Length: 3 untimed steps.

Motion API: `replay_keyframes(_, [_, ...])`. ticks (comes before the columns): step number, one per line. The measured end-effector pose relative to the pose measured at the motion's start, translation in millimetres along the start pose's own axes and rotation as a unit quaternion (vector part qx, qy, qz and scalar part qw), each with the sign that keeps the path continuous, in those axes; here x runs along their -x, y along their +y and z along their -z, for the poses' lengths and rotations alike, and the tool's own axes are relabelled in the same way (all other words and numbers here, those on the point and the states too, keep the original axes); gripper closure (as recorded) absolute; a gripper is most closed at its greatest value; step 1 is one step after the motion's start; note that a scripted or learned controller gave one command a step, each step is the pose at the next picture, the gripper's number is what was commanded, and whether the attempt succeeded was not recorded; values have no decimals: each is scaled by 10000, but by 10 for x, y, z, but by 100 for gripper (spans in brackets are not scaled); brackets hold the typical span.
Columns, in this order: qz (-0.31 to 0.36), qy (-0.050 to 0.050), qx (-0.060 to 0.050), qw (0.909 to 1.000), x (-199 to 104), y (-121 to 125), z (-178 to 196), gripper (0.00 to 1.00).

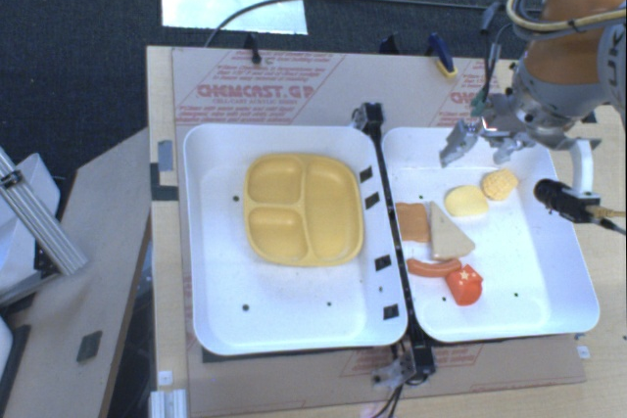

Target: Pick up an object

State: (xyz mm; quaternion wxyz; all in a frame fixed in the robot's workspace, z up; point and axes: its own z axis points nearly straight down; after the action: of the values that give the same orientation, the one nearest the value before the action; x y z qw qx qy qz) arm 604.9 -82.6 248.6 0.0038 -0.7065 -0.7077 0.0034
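My gripper [482,146] hangs over the back of the right bin [558,299], its fingers spread open with nothing between them. In front of it lie a round tan cracker [500,183] and a pale yellow oval piece [466,202]. Further left and nearer are a brown slice [412,221], a beige wedge [450,236], a thin orange sausage [429,266] and a red-orange pepper piece [465,285]. The gripper is apart from all of them.
The left bin [220,308] holds a yellow divided plate [303,209]. A black-clipped divider [387,240] runs between the two bins. A black cylinder [556,197] on the arm sticks out over the right bin's right side. Cables cross the bench behind.
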Motion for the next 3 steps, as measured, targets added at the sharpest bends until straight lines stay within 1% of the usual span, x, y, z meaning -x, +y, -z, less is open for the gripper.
replay_keyframes(1, [9, -4, 56, 10000, -1, 20, 65, 0])
replay_keyframes(2, [19, -2, 45, 10000, -99, 37, -418, 0])
replay_keyframes(3, [1, -3, 39, 10000, -102, 41, -941, 0])
